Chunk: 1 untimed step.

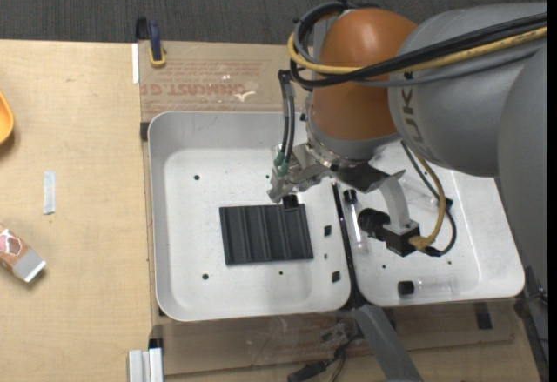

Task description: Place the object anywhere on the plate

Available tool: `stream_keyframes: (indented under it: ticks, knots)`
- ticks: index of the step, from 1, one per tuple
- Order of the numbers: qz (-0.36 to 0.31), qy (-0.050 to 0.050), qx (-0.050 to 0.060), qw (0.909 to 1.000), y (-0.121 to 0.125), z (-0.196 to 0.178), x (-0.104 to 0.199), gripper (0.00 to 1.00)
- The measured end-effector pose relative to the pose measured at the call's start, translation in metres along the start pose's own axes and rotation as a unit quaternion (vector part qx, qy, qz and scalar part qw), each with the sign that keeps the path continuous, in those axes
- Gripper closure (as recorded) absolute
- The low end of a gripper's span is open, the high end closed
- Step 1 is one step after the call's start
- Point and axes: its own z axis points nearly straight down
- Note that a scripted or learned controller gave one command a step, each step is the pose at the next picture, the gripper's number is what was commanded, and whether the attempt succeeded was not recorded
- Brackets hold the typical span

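Gripper touching top right edge of black ridged plate.

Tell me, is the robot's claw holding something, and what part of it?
It cannot be told. The gripper sits at the back right corner of the black ridged plate in the left bin, and nothing shows clearly in its grasp.

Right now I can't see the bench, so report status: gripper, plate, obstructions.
Gripper low at back edge of black ribbed rectangular plate in left white bin. Grasp unconfirmed. Nothing blocking the plate.
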Motion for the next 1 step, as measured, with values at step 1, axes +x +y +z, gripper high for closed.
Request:
stream_keyframes:
  ticks: [1]
  knots:
    - [0.001, 0.000, 0.000, 1.0000, 0.0000, -0.0001, -0.0004, 0.00]
